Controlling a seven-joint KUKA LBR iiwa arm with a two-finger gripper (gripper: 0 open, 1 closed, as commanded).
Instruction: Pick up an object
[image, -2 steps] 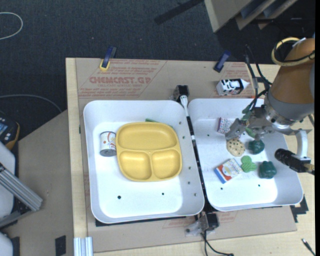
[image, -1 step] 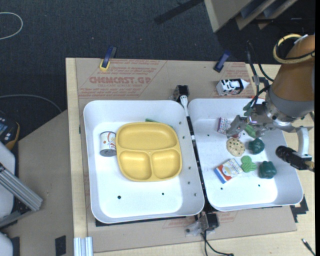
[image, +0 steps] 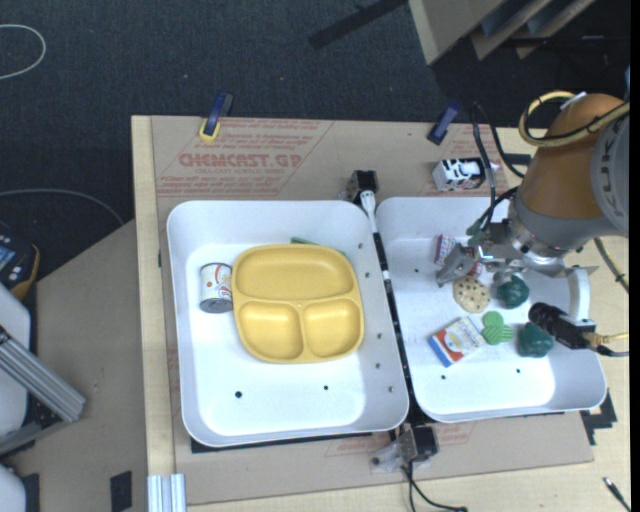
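Dark blue-grey carpet (image: 200, 50) is covering the floor around the counter (image: 280, 150), whose brown cardboard top is carrying red printed lettering and two blue clamps gripping its far edge. A thin pale cable (image: 20, 50) is looping on the carpet at top left, and a light wooden piece of furniture (image: 490, 25) is standing beyond the far right corner. An aluminium rail (image: 40, 380) is slanting in at lower left.

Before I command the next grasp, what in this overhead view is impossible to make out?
- Pincer: too small and cluttered to tell whether it is open, or touching the speckled ball.
- Green item behind the yellow divided plate: mostly hidden by the plate's rim.
- Small can: label too small to read.
- Arm's upper part: cut off by the right edge.
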